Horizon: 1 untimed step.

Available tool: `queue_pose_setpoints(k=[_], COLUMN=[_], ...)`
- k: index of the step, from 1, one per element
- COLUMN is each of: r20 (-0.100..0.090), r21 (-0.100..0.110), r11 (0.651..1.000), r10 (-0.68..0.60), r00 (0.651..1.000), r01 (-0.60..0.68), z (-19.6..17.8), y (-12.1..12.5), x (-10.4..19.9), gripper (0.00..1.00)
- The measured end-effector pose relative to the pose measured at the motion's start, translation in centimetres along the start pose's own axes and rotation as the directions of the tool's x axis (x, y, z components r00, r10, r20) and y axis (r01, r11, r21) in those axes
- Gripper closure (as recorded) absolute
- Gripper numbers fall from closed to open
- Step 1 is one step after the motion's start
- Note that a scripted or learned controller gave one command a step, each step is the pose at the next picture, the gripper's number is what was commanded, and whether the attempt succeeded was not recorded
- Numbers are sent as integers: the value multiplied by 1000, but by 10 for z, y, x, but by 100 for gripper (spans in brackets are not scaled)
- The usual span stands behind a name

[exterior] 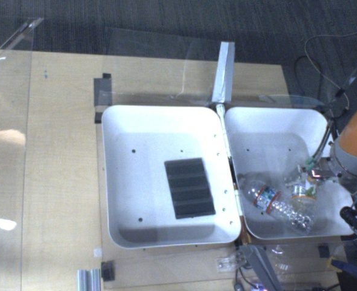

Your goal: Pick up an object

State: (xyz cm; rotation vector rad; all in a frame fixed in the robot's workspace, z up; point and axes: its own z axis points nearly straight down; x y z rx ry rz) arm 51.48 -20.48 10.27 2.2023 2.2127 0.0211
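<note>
Jaws [308, 177] sit low in the right bin [269, 123], at the frame's right side, where the grey arm [354, 141] comes in; whether they are apart or together I cannot tell, since glare and clutter blur that spot. A clear plastic bottle [275, 204] with a coloured label lies on its side on the bin floor, lower left of the jaws, with a small orange-topped item [302, 191] just beside them. The jaws hang there probably because these are the pickable objects. In the left bin [123, 132] a dark ribbed slab [190, 188] lies flat near its middle, well apart from the arm, on the wooden table [51, 162].
</note>
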Motion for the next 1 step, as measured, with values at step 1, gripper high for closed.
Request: queue_pose_setpoints(k=[1], r20=[-5], r21=[18], r11=[998], r10=[-64], r00=[998], r01=[64], z=[-82], y=[32], x=[53], gripper=[100])
